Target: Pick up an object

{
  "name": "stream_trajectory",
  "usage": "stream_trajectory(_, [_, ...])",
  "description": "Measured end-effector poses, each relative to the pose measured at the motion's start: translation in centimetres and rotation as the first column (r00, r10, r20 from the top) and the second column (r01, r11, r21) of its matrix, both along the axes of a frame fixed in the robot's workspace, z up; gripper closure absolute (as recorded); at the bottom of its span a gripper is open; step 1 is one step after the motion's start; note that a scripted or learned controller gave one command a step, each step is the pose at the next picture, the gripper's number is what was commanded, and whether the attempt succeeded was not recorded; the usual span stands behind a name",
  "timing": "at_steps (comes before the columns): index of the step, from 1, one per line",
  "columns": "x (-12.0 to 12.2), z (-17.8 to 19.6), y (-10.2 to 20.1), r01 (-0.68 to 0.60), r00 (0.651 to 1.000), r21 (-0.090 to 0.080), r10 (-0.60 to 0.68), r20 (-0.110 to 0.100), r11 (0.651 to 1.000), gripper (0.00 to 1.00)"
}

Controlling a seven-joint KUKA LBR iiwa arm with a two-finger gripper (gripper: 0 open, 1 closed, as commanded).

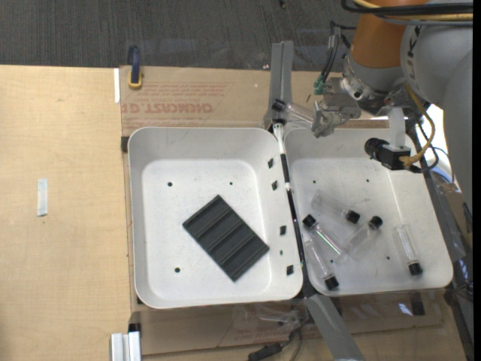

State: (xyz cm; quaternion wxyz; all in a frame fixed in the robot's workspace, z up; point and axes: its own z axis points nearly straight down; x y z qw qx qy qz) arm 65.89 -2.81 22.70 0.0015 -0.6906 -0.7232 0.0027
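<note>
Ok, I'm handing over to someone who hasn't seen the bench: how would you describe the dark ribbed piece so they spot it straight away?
Look at the left white bin, the one away from the arm. Lying flat on its floor, a little below centre, is a dark grey ribbed rectangular panel, turned diagonally. The right white bin holds small clear tubes with black caps, so the panel stands out as the large, dark, flat item.

You have open floor across the left white bin (150,277) around the ribbed dark grey slab (225,237). In the right white bin (436,269), clear black-capped vials (331,247) crowd the near half; its far half lies open.
</note>
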Motion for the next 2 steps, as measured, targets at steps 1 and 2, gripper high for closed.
stream_trajectory(1, [-0.04, -6.01, -6.69, -0.005, 1.0, 0.0, 0.005, 0.0, 1.0, 1.0])
stream_trajectory(2, [-0.05, -6.02, -6.69, -0.005, 1.0, 0.0, 0.005, 0.0, 1.0, 0.0])
